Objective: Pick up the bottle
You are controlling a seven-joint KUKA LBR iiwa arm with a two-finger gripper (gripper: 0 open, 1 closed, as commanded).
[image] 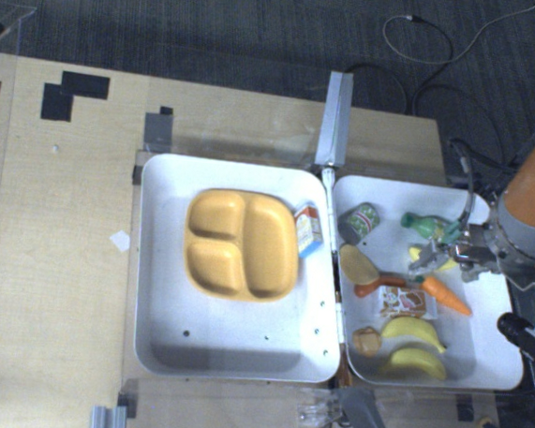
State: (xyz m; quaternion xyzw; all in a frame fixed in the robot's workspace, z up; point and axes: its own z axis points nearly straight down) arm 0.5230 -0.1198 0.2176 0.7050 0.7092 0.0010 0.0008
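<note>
Bottle (428, 226), green, lies on its side at the far end of the right bin (506, 377), not lifted. Gripper (460, 244) hangs just right of it, near the carrot (446, 293); cannot tell how the jaws stand. Grasp and lift not yet done.

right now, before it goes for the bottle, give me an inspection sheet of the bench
surface: wooden bench bearing two white bins, left bin and right bin.
job's things: green bottle lying in the right bin's far part.
clutter: yellow divided tray and small carton in the left bin; can, wooden spoon, carrot, bananas in the right.
grippers: gripper low beside the bottle; finger state unclear.
cables: thin cable on the floor beyond the bench.
surroundings: dark carpet.
</note>
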